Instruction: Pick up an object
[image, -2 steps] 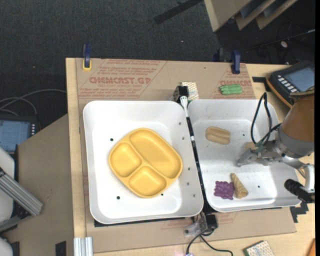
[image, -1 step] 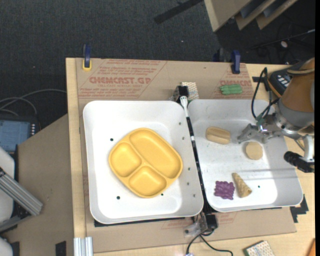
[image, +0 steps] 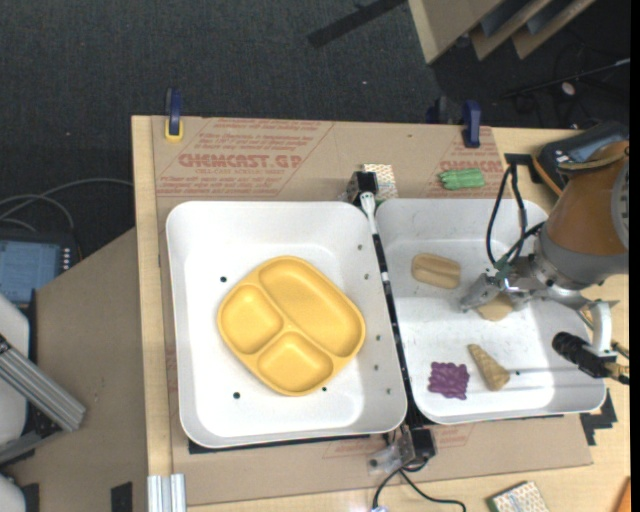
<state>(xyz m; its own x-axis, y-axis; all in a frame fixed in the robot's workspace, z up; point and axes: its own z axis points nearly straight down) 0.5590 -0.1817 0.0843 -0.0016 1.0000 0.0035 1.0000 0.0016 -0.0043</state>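
Observation:
My gripper (image: 492, 290) hangs low in the right bin (image: 520, 225), near its middle, on the grey arm with the orange band (image: 585, 210) coming in from the right. A small tan block (image: 495, 311) lies right under the gripper's tip, partly hidden by it. A tan bread-like piece (image: 436, 270) rests to the gripper's left. Toward the bin's front lie a tan cone-shaped piece (image: 488, 366) and a purple grape bunch (image: 449, 379).
The left bin (image: 195, 250) holds a yellow divided plate (image: 290, 324). A green object (image: 461, 179) sits on the bench behind the right bin. Black cables (image: 500, 215) loop by the arm. A black part (image: 580, 352) sticks in over the right bin's front right corner.

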